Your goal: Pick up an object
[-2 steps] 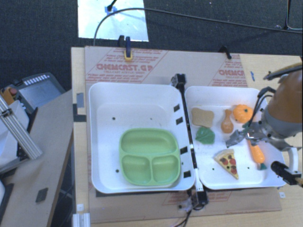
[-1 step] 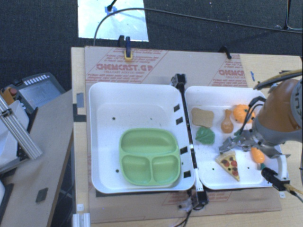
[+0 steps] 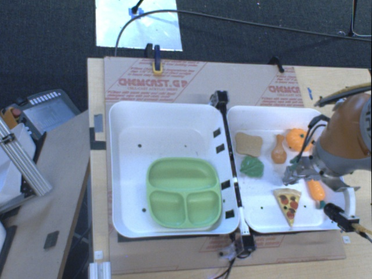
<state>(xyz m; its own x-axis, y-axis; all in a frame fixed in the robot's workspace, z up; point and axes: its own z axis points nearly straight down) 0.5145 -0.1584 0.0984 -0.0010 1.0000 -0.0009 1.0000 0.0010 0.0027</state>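
Left white bin [image 3: 125, 156]: holds one light-green plastic divided tray [image 3: 183, 192], lower centre of frame. Right white bin [image 3: 261, 220]: holds a tan bread slice [image 3: 249, 143], a dark-green leafy toy [image 3: 252, 167], a tan gourd-shaped toy [image 3: 279, 150], a pizza slice [image 3: 288, 203], an orange round fruit [image 3: 296, 138] and an orange carrot-like piece [image 3: 316, 189]. Gripper [image 3: 293, 173]: low over right bin, between gourd and pizza slice; finger state cannot be determined.

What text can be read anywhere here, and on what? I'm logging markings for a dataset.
"CHEMCAST G P", red print on the brown board behind the left bin; last letters uncertain.
A second red "CHEMCAST" print on the board behind the right bin, running at a slant; partly legible.
The smaller lines beneath both are blurred.
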